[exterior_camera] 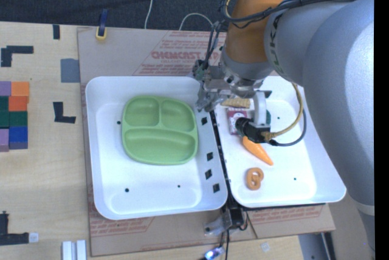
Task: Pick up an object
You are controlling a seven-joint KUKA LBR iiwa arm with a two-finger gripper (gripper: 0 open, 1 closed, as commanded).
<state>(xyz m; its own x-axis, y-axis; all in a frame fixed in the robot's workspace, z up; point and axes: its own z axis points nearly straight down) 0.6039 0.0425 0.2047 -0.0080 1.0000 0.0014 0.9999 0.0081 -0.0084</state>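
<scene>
**benchwatcher:** Right of centre in the camera view, the gripper point(234, 108) is down low over the upper-left part of the right bin point(316, 183), right on top of a small red-and-white packet point(234, 122). I can't tell how its jaws are set, the wrist blocks them.

**pickbot_fan:** So nothing grabbed yet?

**benchwatcher:** Not that I can see. The carrot point(258, 152) lies just below the gripper on the bin floor, the pretzel point(254, 178) a bit lower. Both look untouched. Over in the left bin point(100, 192), mid-left of the frame, the green divided plate point(160, 130) sits flat. I'd say it's at the reaching stage; the grab and lift are all still to do.
</scene>
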